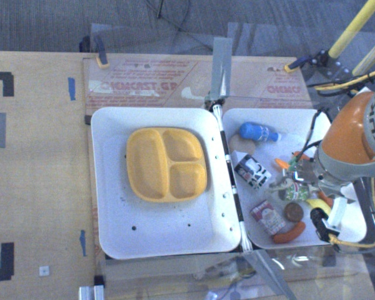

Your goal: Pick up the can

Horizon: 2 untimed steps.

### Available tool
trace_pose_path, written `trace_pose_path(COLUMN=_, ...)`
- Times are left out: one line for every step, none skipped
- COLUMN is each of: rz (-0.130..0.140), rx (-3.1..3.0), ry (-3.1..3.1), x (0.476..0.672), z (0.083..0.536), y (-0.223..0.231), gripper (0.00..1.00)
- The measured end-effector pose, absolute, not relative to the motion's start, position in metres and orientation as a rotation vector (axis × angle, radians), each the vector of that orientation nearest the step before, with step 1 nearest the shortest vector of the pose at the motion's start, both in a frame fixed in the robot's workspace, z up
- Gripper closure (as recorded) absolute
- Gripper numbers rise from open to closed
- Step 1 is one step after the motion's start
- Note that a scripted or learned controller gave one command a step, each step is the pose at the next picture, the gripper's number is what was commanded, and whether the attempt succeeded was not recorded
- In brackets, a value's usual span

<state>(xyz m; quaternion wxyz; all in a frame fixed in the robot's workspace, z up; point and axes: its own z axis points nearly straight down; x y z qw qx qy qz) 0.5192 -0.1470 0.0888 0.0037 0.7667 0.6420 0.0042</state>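
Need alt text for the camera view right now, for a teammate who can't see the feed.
The arm's gripper hangs over the right bin, just above a small brown-topped can among a blue bottle, a red sausage and other small items. The left bin holds a yellow divided plate.

We lose the arm (356,136) off the right edge; its wrist hides the gripper (298,181) fingers and part of the right bin (281,114).

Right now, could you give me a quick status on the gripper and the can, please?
Gripper low over right bin. Can upright just below it, not held. Sausage and red packet crowd the can.
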Motion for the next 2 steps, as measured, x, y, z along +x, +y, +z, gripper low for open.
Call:
trace_pose_path(rz=0.015, rx=2.404, ry=2.009, x=0.519, z=0.098, y=-0.147, gripper=1.0)
trace_pose_path(rz=-0.002, rx=2.49, ry=1.917, x=0.53, z=0.222, y=-0.059, gripper=1.0)
